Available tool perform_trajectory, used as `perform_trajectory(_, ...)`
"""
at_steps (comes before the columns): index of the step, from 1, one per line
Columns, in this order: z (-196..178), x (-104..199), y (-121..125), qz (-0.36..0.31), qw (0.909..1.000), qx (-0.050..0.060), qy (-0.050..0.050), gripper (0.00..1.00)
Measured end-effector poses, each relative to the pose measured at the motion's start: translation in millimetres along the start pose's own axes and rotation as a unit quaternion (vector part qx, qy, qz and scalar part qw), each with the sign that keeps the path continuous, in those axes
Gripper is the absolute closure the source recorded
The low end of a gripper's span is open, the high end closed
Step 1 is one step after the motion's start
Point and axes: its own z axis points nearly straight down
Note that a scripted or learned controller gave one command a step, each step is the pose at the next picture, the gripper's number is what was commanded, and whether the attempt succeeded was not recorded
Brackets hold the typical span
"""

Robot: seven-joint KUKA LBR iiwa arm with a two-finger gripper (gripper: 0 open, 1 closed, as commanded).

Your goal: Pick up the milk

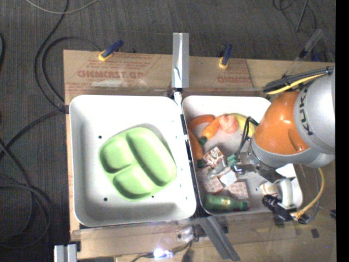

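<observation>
While our gripper (235,165) hangs low over the right bin (256,101) to reach the milk carton (214,157), we cannot tell its state. Clutter crowds the carton mid-bin.

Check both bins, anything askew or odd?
Right white bin: items lie heaped together rather than spread out. The green glass bottle lies on its side along the near wall, and small cartons sit tilted. The green three-compartment tray in the left white bin sits skewed to the walls. No spill or damage visible.

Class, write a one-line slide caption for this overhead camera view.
KUKA arm reaches into the cluttered right bin, beside the left bin holding a green divided tray.
</observation>
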Motion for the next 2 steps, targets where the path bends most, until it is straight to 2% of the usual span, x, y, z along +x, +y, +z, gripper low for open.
perform_trajectory(1,6.4,-22.1,66.2,0.257,0.9664,0.000,0.002,0.00)
perform_trajectory(2,0.1,-21.7,66.9,0.256,0.9668,0.001,0.001,1.00)
